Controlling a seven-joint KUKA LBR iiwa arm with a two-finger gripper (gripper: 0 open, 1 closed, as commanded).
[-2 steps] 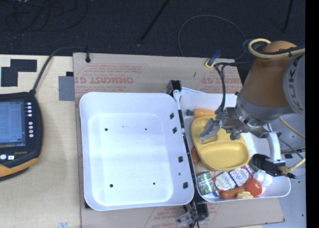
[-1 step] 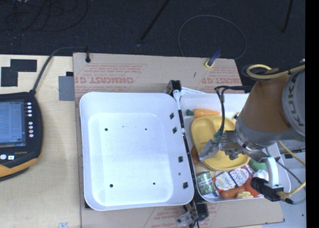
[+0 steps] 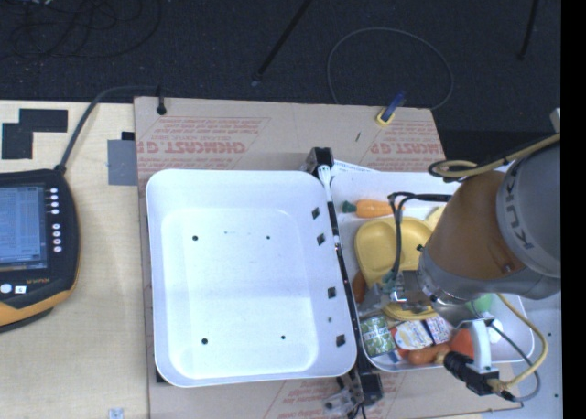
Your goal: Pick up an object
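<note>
The right bin [image 3: 346, 190] holds a jumble of objects: a yellow rounded piece [image 3: 377, 245], an orange carrot-like item [image 3: 373, 209], a green-and-white packet [image 3: 377, 335], a white packet with a red-orange item [image 3: 423, 338] beside it. My arm [image 3: 485, 225], grey with an orange band, reaches down over this bin from the right and covers much of it. The gripper [image 3: 400, 295] sits low among the objects, just below the yellow piece. Its tips are buried in the clutter.
The left bin [image 3: 174, 198] lies beside the right one, sharing a black-clipped divider [image 3: 331, 252]. A teach pendant [image 3: 32, 239] rests at the far left of the bench. Cables [image 3: 513, 353] loop by the bin's right corner. A blue-yellow tool [image 3: 391, 108] lies at the cardboard's back edge.
</note>
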